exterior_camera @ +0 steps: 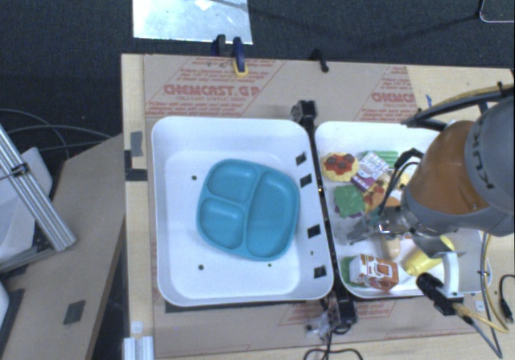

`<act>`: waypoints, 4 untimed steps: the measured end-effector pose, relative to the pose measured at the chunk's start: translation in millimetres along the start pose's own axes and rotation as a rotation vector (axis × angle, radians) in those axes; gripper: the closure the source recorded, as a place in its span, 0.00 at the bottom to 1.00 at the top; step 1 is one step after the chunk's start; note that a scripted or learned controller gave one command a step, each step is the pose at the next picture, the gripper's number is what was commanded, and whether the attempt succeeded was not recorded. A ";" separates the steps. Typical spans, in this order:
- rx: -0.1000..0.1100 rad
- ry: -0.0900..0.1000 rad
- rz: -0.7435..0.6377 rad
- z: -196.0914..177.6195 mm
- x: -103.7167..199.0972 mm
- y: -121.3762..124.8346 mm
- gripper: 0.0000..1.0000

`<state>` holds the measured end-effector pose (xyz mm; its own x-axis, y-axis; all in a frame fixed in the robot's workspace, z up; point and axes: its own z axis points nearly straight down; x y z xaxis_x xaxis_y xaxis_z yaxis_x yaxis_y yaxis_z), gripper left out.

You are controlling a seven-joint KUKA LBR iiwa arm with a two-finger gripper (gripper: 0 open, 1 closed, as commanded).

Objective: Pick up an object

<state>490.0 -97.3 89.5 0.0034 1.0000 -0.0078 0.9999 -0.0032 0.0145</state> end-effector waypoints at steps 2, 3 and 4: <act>0.012 0.007 -0.004 -6.6 -8.9 -2.8 0.00; 0.012 0.008 -0.007 -21.3 -8.7 -2.7 0.00; 0.013 0.007 -0.003 -23.4 -21.5 -2.9 0.00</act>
